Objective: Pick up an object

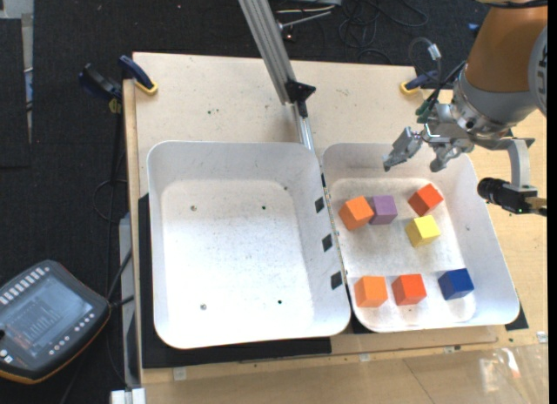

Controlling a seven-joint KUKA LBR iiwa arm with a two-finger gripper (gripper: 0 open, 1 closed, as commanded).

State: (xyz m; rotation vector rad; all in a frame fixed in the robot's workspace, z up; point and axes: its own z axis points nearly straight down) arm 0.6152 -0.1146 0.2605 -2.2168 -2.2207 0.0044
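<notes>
The right bin (487, 228) holds several small blocks: an orange block (356, 212) touching a purple block (384, 209), a red-orange block (426, 198), a yellow block (423, 230), and along the front an orange block (372, 291), a red block (409, 289) and a blue block (455, 284). My gripper (421, 154) hangs above the bin's far end, behind the blocks. Its two fingers are spread apart with nothing between them.
The left bin (174, 219) lies beside the right one. A slanted metal pole (265, 32) runs down to the bins' shared edge. Clamps (135, 76) sit at the bench's back corners. A teach pendant (43, 319) lies at the lower left.
</notes>
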